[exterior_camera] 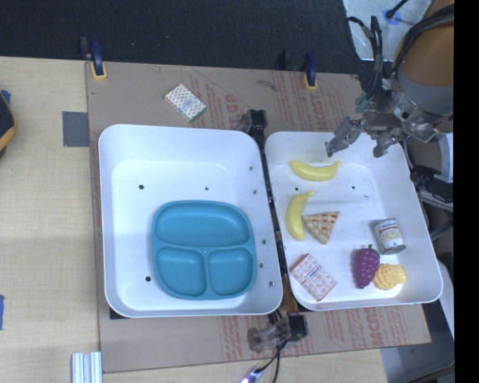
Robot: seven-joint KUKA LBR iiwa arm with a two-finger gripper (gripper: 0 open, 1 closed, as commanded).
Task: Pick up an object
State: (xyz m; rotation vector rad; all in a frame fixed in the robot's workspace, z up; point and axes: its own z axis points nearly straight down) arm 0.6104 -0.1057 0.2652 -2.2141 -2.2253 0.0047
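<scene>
Below the gripper (359, 144), two glossy white plastic bins (184, 146) sit on matt brown cardboard (223, 86) over a pale wood-look bench (32, 214). The blue tray (203, 248) looks like smooth plastic; the small can (389, 234) shines like metal.

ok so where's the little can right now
In the camera view the can lies in the right bin, near its right wall, just above the purple grapes and the yellow corn.

Open floor along right bin's (415, 214) far edge; bananas (314, 170), can (389, 234), perhaps crowding the rest.
</scene>
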